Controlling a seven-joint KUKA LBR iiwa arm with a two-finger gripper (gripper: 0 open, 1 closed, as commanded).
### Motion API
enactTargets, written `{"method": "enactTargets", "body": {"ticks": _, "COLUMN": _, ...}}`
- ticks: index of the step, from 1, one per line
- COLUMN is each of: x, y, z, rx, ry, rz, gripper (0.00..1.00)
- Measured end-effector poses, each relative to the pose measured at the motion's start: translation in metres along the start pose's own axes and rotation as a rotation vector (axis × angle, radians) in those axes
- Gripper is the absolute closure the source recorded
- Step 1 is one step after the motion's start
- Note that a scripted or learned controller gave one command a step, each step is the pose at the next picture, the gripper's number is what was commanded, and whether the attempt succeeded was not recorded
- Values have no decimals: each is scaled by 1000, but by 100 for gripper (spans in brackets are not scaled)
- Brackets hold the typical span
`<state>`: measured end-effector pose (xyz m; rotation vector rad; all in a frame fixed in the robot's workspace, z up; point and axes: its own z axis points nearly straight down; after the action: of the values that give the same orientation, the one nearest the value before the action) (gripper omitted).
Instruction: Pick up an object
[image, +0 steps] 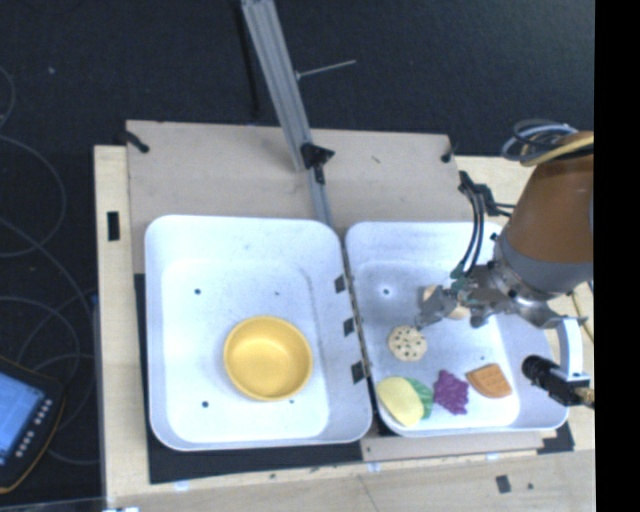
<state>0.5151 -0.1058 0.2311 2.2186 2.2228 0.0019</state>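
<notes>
Yellow-green toy (404, 400), purple toy (451, 391), orange piece (489, 381) along lower right bin (400, 245); cookie (407, 344) above; gripper (447, 304) over centre-right, opening unclear; yellow bowl (266, 357) lower left bin (190, 250).

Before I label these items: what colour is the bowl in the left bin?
Yellow; the bowl shows clearly in the camera view.

Arm (550, 225) low, wrist angled left
</notes>
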Motion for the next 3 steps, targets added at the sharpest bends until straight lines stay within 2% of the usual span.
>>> {"method": "enactTargets", "body": {"ticks": 1, "x": 0, "y": 0, "z": 0, "rx": -1, "ry": 0, "rz": 3, "gripper": 0}}
{"method": "enactTargets", "body": {"ticks": 2, "x": 3, "y": 5, "z": 60, "rx": 6, "ry": -1, "rz": 4, "gripper": 0}}
{"method": "enactTargets", "body": {"ticks": 3, "x": -4, "y": 0, "z": 121, "rx": 7, "ry": -1, "rz": 3, "gripper": 0}}
